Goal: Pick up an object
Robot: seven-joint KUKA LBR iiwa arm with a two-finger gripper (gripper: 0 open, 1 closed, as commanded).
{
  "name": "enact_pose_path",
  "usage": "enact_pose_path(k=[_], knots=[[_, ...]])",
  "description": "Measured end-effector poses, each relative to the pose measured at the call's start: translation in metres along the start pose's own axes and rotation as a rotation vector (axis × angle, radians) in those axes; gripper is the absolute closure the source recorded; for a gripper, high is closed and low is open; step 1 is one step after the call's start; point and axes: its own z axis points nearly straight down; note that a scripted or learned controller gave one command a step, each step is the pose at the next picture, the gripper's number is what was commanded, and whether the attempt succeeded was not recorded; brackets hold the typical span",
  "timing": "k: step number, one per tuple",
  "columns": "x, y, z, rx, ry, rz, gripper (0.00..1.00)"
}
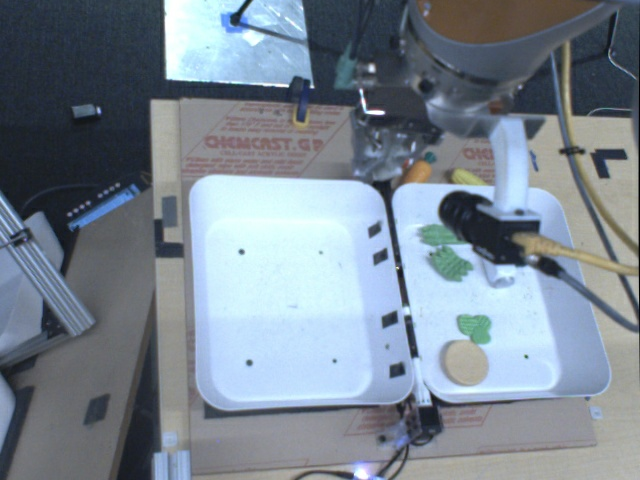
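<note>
Hovering pincer [385, 158]: I see it above the far rims where both bins meet; spread or pressed together, I cannot tell.
Orange piece [418, 171]: just right of it.
Right bin [590, 353]: holds green pieces [451, 263] and, nearer, a tan disc [465, 362].
Left bin [290, 298]: beside it, touching.

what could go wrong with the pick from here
1. The green pieces lie close together in the right bin, so a grab there may catch two or just push them apart.
2. The tan disc looks flat and sits near the bin's front wall, so it could be hard to grip.
3. The orange and yellow items sit at the bin's far rim under the arm, awkward to reach.
</note>
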Motion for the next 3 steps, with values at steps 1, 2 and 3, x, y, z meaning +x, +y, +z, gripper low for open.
enact_pose_path(k=[1,2,3], knots=[[0.026,0.000,0.000,0.000,0.000,-0.001,1.00],[0.044,0.000,0.000,0.000,0.000,0.000,1.00],[-0.058,0.000,0.000,0.001,-0.002,0.014,1.00]])
